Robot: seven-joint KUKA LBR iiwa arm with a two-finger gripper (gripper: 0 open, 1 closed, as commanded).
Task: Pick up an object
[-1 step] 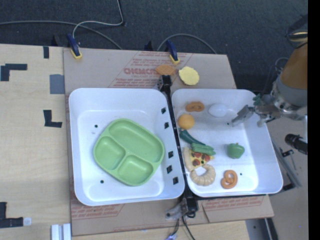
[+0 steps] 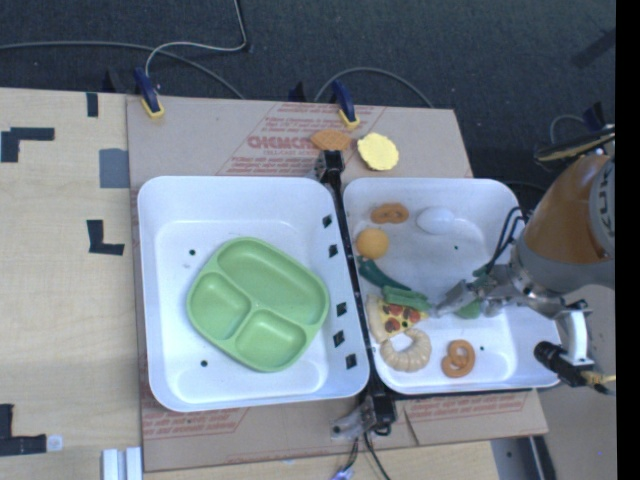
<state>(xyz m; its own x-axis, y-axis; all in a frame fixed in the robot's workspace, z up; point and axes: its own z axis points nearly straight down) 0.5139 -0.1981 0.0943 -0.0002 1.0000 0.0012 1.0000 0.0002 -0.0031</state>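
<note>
I'm reaching in with the gripper [image 2: 462, 296] for the green bean [image 2: 396, 288] just left of it. Can't really tell its state, too blurry. Next I'm needing a descent over the bean.

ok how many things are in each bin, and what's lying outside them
Left bin: 1, a green tray
Right bin: 7, two pretzels, white lump, orange ball, green pod, pizza slice, ring pastry
Outside on cardboard: 2, yellow chip, orange piece
Total: 10
</note>
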